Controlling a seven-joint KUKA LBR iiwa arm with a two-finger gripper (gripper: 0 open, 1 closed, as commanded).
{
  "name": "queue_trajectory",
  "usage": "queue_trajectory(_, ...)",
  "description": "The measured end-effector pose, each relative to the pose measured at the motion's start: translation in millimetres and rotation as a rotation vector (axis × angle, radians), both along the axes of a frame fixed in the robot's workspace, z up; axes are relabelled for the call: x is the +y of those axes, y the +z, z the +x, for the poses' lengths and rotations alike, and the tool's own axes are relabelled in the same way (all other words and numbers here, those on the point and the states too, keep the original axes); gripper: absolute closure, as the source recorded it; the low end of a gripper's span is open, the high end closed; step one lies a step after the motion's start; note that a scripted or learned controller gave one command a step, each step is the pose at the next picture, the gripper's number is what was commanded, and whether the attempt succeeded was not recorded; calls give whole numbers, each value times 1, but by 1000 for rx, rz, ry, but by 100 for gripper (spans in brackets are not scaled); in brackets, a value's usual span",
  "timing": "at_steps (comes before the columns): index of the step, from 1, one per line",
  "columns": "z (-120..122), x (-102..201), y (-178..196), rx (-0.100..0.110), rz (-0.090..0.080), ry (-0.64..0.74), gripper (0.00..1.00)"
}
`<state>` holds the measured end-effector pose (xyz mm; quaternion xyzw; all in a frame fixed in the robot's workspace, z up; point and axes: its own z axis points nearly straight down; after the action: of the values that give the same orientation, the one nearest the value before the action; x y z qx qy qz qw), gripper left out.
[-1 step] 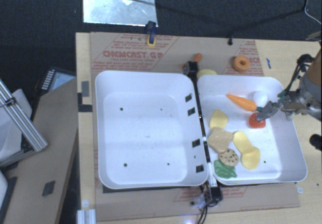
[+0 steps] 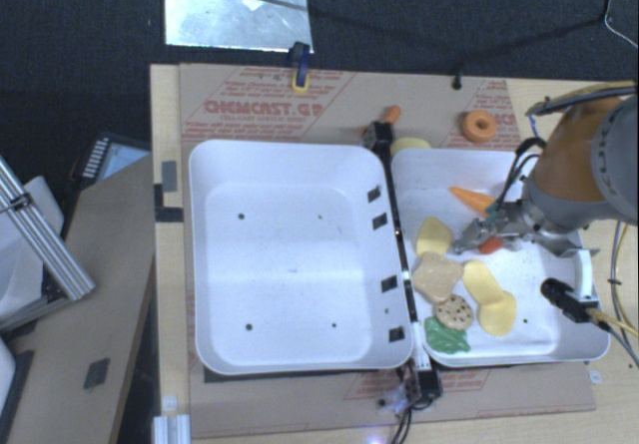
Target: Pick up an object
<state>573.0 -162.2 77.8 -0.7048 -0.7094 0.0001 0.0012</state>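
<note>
red piece (image 2: 490, 245) just beside gripper (image 2: 469, 239)

Left bin (image 2: 290, 262): floor lying open, offering free passage throughout. Right bin (image 2: 559, 337): yellow pieces (image 2: 487, 294), cookie (image 2: 454, 311), green item (image 2: 445, 336) and carrot (image 2: 471, 198) crowding its left half; arm (image 2: 584, 168) occupying the right; black clips (image 2: 384, 222) lining the shared rim

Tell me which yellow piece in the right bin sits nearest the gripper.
The yellow piece at the top of the cluster, just left of the gripper. The other two yellow pieces lie lower, toward the bin's front edge.
</note>
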Motion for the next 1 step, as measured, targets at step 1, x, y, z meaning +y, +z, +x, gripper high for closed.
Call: queue_trajectory(1, 1, -2, 18, -6, -2, -2, 100)
